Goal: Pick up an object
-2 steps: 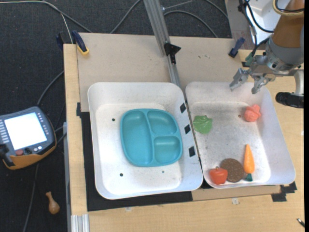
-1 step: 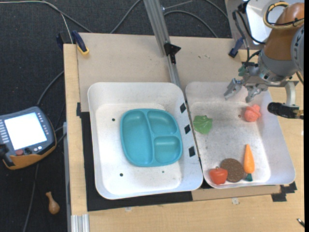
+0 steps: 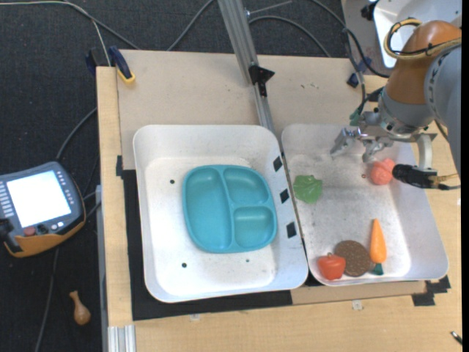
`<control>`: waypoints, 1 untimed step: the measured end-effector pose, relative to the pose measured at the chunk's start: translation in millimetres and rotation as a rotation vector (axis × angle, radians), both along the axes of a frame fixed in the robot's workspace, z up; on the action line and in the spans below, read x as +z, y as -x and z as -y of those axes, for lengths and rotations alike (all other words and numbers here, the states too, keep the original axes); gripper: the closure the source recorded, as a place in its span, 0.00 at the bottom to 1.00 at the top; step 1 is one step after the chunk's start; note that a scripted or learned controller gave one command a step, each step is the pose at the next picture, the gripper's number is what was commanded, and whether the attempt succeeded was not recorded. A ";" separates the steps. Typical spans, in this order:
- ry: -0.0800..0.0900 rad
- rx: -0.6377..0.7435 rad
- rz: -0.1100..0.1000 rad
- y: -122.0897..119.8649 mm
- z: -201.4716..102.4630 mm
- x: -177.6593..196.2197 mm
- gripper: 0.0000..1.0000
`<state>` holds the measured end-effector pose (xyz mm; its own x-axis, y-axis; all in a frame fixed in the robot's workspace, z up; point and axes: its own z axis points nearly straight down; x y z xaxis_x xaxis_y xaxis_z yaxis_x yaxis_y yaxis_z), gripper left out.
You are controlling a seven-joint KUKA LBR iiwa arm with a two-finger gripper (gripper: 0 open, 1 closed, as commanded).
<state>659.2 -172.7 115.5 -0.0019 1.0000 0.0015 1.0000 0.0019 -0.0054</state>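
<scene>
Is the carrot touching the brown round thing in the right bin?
Touching. In the camera view the carrot lies against the right edge of the brown disc, with no white bin floor between them.

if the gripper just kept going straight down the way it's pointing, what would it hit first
Probably the bare floor of the right bin. The gripper points down over the bin's upper part, with the pink object off to one side, though depth is hard to judge from this slanted view.

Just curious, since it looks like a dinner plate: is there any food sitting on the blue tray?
No, the blue tray has nothing in its sections; the toy foods lie in the right bin.
</scene>
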 end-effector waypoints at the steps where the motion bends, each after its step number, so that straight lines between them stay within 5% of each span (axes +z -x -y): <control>1: 0.001 0.000 0.004 -0.4 -0.6 -30.9 0.00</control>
